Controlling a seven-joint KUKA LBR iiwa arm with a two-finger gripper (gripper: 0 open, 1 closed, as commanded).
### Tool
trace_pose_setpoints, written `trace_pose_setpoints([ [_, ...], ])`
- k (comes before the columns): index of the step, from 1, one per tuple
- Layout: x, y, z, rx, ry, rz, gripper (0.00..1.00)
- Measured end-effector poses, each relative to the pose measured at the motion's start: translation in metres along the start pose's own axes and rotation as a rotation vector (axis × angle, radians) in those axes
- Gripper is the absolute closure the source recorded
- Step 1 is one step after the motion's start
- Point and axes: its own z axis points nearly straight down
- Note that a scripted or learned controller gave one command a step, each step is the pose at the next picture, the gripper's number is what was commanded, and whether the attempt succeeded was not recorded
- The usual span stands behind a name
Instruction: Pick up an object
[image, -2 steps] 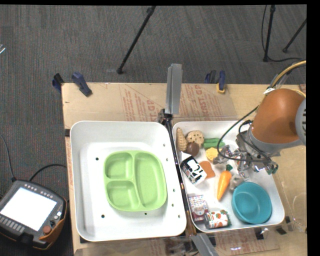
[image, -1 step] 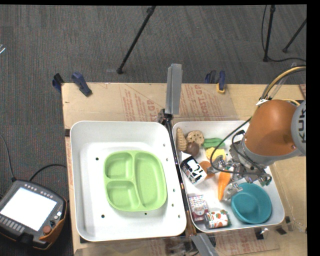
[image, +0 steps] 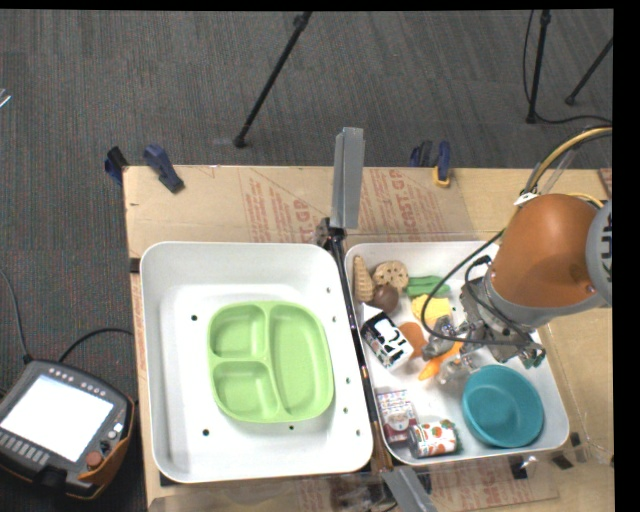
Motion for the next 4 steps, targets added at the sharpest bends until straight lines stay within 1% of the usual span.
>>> trace_pose_setpoints([
  [1, -0.084, 0.099, -0.177, 0.006, -0.016, -0.020, 1.00],
  [2, -0.129, 0.136, -0.153, 0.000, 0.002, -0.098, 1.00],
  [3, -0.131, 0.136, -0.165, 0.001, -0.005, -0.095, 1.00],
  [4, -0.139, 0.144, -0.174, 0.002, -0.001, -0.231, 1.00],
])
